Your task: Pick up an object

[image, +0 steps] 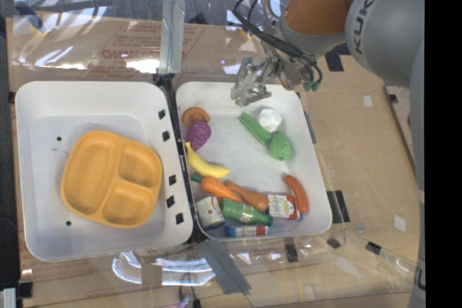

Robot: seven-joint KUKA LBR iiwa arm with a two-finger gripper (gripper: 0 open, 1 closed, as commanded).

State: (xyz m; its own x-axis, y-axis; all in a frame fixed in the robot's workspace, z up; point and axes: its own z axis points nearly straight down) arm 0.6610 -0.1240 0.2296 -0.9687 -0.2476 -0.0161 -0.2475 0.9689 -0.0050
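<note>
My gripper (249, 91) hangs over the far edge of the right bin (315, 155), its fingers slightly apart with nothing between them. Just in front of it lie a white round piece (269, 117) and a green vegetable (253, 128) that ends in a bushy green head (281, 147). To the gripper's left, by the bin's divider, sit a brown-orange disc (195, 115) and purple grapes (199, 133). Further forward lie a banana (206, 167), a carrot (220, 190), a red sausage (297, 193) and a green bottle (245, 213).
The left bin (32, 126) holds a yellow divided plate (112, 178). Along the right bin's near wall lie a small can (208, 211), a red-and-white pack (282, 207) and a blue-ended item (245, 231). The arm's wrist and cables (317, 3) hang over the bench's far right.
</note>
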